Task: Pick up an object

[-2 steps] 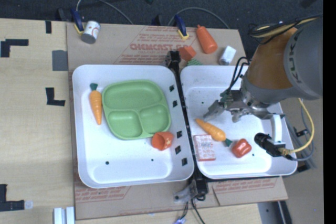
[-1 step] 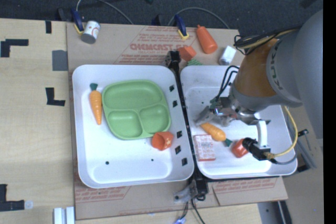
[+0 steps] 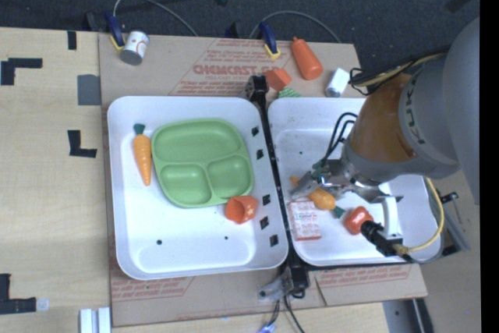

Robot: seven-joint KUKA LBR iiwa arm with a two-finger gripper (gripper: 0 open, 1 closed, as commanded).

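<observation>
Objects lie scattered in the right bin [image 3: 405,249], low and right of the frame's centre: a small yellow-orange piece [image 3: 323,200], a red-orange pepper-like piece [image 3: 357,219] just to its lower right, and a flat white packet with red print [image 3: 305,220] to the left of both, near the bin's left wall. The gripper [image 3: 318,180] hangs over this cluster, its dark metal tip just above the yellow-orange piece; from where I stand I cannot tell how it is set or whether it touches anything. The grey arm with its orange band [image 3: 383,121] comes in from the right and covers much of the bin. In the left bin [image 3: 125,238] a green divided tray [image 3: 203,162] sits near the middle, a toy carrot [image 3: 142,154] lies along its left side, and a red-orange piece [image 3: 242,208] rests against its lower right corner. Above the bins, on the cardboard sheet [image 3: 210,66], lie an orange bottle-shaped toy [image 3: 306,58], a small orange block [image 3: 277,79], a white cup-like piece [image 3: 337,81] and, toward the upper left, a small white can [image 3: 135,46].
</observation>
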